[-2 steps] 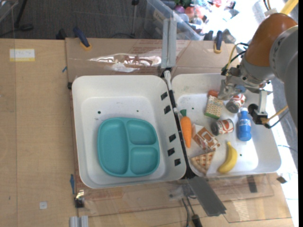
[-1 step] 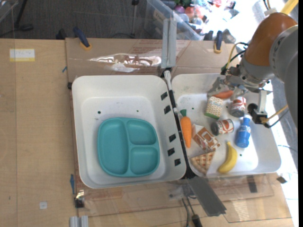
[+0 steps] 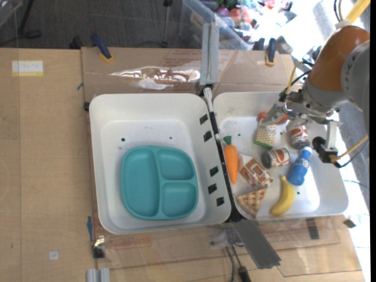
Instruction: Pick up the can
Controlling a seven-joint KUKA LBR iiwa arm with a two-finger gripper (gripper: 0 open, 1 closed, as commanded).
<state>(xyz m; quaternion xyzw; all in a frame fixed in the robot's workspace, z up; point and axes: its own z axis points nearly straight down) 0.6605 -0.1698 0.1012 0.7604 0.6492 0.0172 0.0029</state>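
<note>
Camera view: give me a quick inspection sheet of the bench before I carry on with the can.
Surface: wooden bench with two white bins; left bin holds a teal tray.
Job's things: two cans in the right bin, one lying, one by the gripper.
Clutter: carrot, banana, blue bottle, pizza slice, box, mesh pouch.
Grippers: gripper low over the right bin's far side; nothing seen held.
Cables: black cable on the arm.
Surroundings: clear tub of toys beyond the bench.

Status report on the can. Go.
Gripper low over right bin, far end. Can lying loose mid-bin. Bottle, carrot close by.
</note>
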